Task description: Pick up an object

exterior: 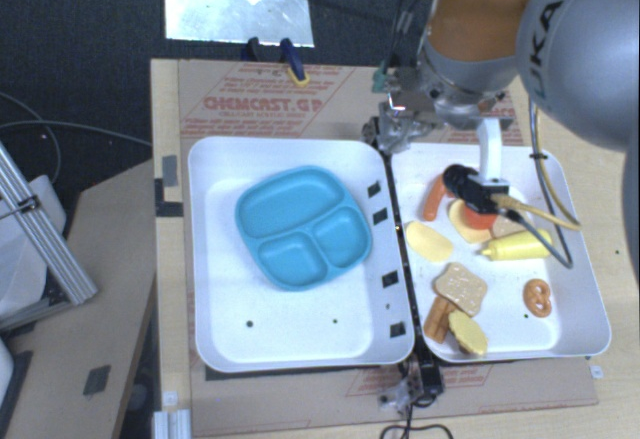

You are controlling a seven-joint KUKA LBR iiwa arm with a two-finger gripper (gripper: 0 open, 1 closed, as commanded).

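The right bin (pixel 580 327) holds several toy foods: an orange sausage (pixel 433 197), a pale yellow slice (pixel 430 242), a red and yellow piece (pixel 476 220), a yellow bottle (pixel 515 247), a pretzel (pixel 538 297), a tan cracker (pixel 460 289), a brown stick (pixel 437 319) and a yellow wedge (pixel 468 334). My gripper (pixel 392 134) hangs over the far end of the divider between the bins, above and left of the sausage. Nothing is visibly in its grasp.
A blue three-compartment plate (pixel 303 227) lies in the left bin (pixel 220 327). Black clips run along the divider (pixel 390 247). The grey arm (pixel 560 27) covers the back right. A blue and yellow clamp (pixel 292 62) sits behind the bins.
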